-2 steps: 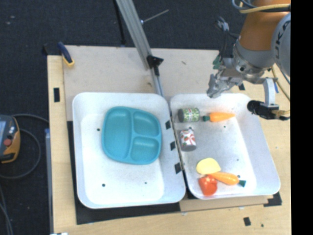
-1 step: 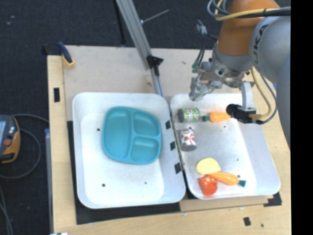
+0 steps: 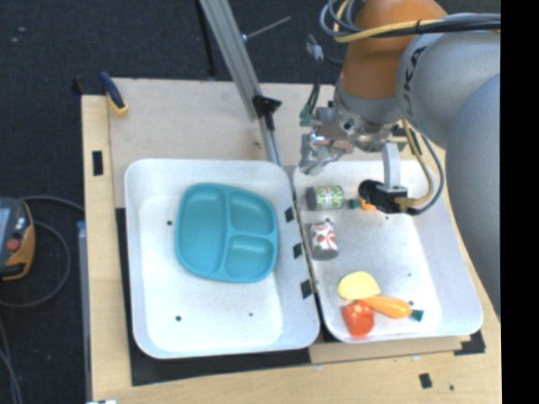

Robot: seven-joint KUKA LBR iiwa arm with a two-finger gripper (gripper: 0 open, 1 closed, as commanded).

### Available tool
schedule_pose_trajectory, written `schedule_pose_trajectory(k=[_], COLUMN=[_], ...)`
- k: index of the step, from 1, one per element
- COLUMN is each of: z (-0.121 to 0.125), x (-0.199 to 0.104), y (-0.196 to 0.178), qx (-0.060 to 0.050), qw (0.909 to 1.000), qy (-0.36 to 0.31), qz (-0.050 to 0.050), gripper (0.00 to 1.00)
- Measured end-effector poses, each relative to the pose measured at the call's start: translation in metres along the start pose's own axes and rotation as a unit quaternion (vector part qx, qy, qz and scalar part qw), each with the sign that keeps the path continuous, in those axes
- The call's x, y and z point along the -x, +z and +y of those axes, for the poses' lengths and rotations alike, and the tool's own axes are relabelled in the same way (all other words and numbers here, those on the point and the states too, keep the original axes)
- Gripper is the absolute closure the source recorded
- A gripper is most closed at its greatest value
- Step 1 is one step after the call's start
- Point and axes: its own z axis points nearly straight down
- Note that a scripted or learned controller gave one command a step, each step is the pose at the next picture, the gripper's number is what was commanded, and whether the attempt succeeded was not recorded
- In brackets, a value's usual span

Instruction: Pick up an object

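My gripper (image 3: 313, 156) hangs over the far left corner of the right bin (image 3: 438, 268), just above a small green can (image 3: 327, 197) that lies on its side. I see nothing held in it. Nearer along the bin's left wall stands a silver and red can (image 3: 322, 238). At the bin's near end lie a yellow piece (image 3: 358, 285), an orange carrot (image 3: 387, 306) and a red pepper (image 3: 358, 319), all close together.
The left bin (image 3: 152, 310) holds a teal divided plate (image 3: 227, 231). A slanted metal bar (image 3: 240, 57) runs down to the wall between the bins, close to the left of the gripper. The grey arm fills the upper right.
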Motion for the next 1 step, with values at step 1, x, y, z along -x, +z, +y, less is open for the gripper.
schedule_pose_trajectory(k=[1], z=[0.0031], x=[-0.0469], y=[0.0112], qx=[0.0], qw=[1.0], qy=[0.0], qz=[0.0], gripper=[1.0])
